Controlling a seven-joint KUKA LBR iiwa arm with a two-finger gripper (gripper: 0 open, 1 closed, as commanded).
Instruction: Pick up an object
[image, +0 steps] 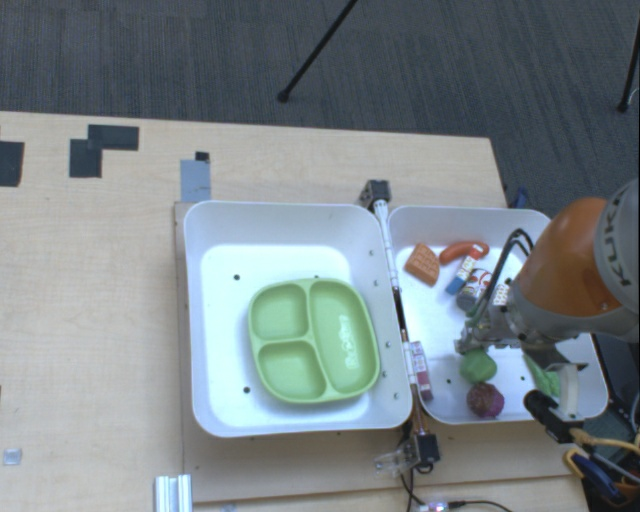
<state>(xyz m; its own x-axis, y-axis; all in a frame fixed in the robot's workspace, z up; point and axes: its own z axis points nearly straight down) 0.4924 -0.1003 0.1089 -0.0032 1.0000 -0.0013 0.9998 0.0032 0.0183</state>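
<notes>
1. One gripper (478, 340) hangs low in the right bin (430, 305); how its jaws stand I cannot tell.
2. A green object (479, 366) lies just beneath it.
3. Near the green object lie a purple ball (486, 400), an orange block (423, 264), and a red sausage (463, 249).
4. The left bin (215, 300) holds a green divided plate (313, 340).

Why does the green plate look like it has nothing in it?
It is empty: the green plate in the left bin shows three bare compartments.
</notes>
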